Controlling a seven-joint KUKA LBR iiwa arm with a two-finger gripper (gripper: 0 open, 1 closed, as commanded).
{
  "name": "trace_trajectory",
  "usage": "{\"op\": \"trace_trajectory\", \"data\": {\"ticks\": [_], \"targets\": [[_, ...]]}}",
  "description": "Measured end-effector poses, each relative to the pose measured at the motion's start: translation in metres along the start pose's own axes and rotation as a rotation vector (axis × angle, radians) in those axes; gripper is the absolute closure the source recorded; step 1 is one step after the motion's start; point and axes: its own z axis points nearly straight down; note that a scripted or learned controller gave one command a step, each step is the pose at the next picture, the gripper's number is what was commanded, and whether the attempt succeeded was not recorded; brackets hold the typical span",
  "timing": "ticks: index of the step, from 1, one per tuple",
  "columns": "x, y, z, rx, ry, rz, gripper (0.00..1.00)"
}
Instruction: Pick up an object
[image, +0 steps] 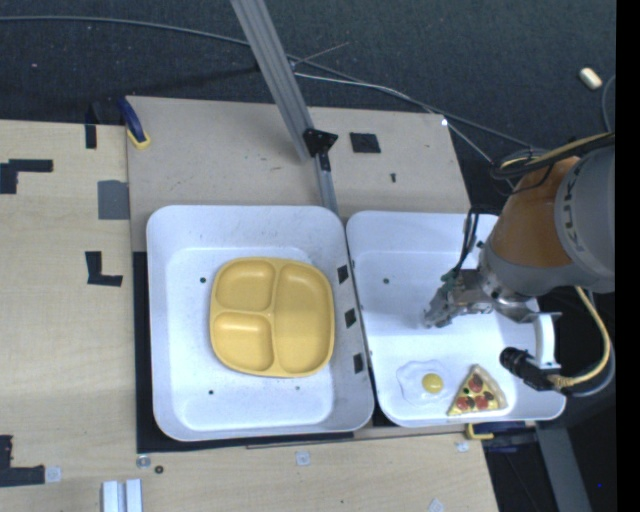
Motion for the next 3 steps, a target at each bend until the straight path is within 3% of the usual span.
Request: {"op": "trace_trajectory", "data": {"ticks": [1, 3], "targets": [[-0.009, 0.005, -0.056, -0.007, -0.002, 0.001, 1.00], [-0.011, -0.010, -0.158, -0.008, -0.002, 0.001, 1.00]]}}
